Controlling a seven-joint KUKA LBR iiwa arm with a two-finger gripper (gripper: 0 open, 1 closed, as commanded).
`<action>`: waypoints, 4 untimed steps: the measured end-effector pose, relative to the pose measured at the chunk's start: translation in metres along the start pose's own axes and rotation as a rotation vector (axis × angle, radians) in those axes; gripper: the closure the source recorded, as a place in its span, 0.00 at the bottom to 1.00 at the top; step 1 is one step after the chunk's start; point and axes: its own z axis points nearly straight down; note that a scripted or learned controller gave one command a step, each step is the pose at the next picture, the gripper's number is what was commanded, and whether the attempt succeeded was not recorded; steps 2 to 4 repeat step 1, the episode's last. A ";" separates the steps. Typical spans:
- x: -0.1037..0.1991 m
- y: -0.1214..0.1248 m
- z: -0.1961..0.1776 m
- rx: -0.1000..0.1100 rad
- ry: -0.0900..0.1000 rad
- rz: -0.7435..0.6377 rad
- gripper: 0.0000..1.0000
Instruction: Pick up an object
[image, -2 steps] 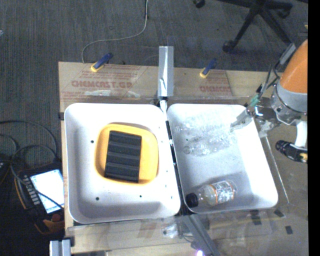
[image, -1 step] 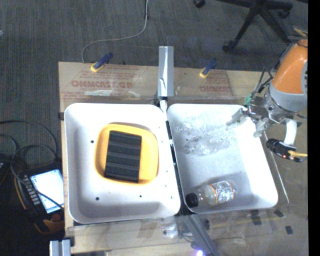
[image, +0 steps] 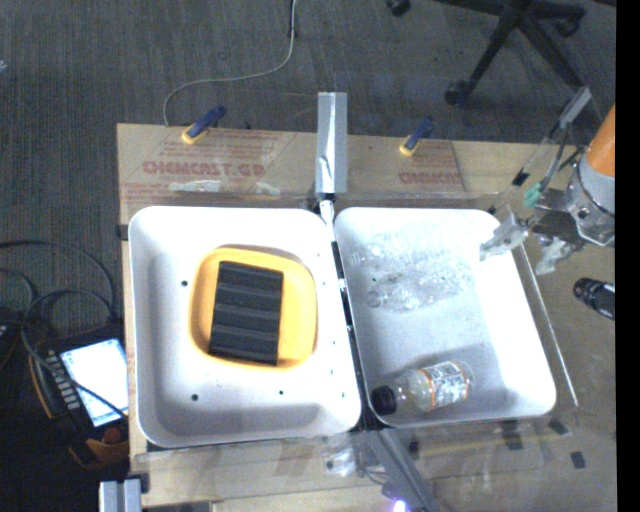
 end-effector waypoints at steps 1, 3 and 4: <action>0.090 0.010 0.073 0.002 0.001 -0.082 0.00; 0.090 0.010 0.073 0.002 0.001 -0.082 0.00; 0.090 0.010 0.073 0.002 0.001 -0.082 0.00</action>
